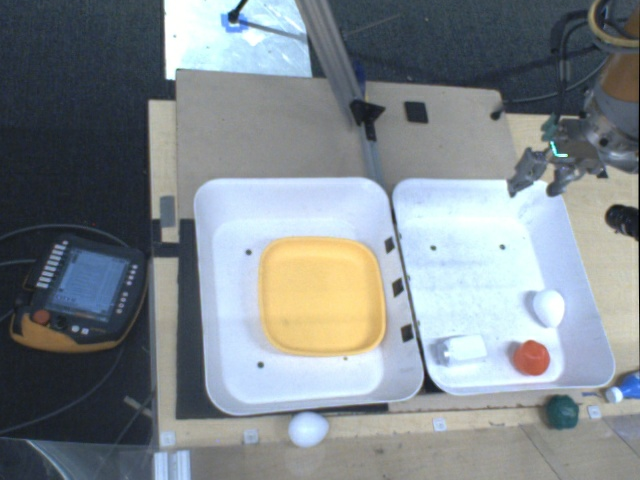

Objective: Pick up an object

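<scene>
1. Clearly, two shallow white bins with rounded corners and smooth, plastic-looking walls are seen side by side on a pale bench (pixel 260 118); the left bin (pixel 225 218) holds a square yellow plate (pixel 322 295) with rounded corners and a matte, slightly raised rim
2. Three small things are gathered in the near right corner of the right bin (pixel 470 228): a smooth white egg-shaped object (pixel 548 307), an orange-red rounded object (pixel 531 357) just in front of it, and a white blocky object (pixel 460 349) to their left
3. The gripper (pixel 538 175) is seen above the far right corner of the right bin, well apart from the three objects; its two dark fingers are spread apart and nothing is held between them
4. Another white egg (pixel 308 429) lies outside the bins on the bench's near edge, and a dark green round object (pixel 561 412) sits past the right bin's near corner
5. The bench is a flat tan board over a paler tabletop, with small dark clips between the bins
6. Dark carpet surrounds the bench; a handheld control pendant (pixel 78 293) with a screen and an orange-yellow casing lies on it at the left, and black cables run at the upper right
</scene>
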